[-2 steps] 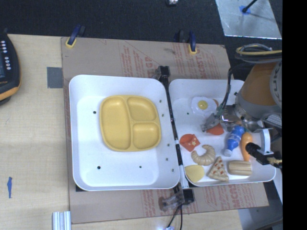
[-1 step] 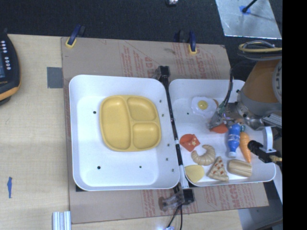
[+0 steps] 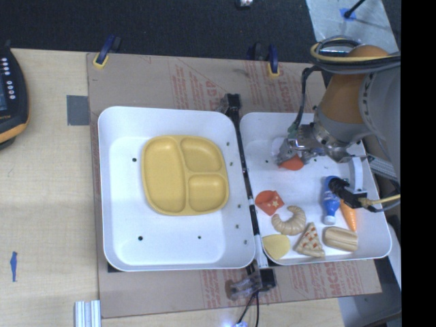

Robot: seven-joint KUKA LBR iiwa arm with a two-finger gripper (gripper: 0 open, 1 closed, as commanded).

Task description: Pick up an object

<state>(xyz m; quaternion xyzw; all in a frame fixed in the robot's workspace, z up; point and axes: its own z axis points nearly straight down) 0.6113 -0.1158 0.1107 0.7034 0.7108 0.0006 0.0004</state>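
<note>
Jaws look closed on a small red object (image 3: pixel 292 163), as far as I can see. My gripper (image 3: pixel 293 151) sits low in the right bin (image 3: pixel 267 129), up-frame of the croissant (image 3: pixel 289 219).

Divided plate (image 3: pixel 184 174) in left bin (image 3: pixel 116 251), toy foods (image 3: pixel 300 229) along right bin's (image 3: pixel 262 131) near edge

The gripper (image 3: pixel 291 150) covers part of a red object (image 3: pixel 293 163), its shape too hidden to tell.
</note>
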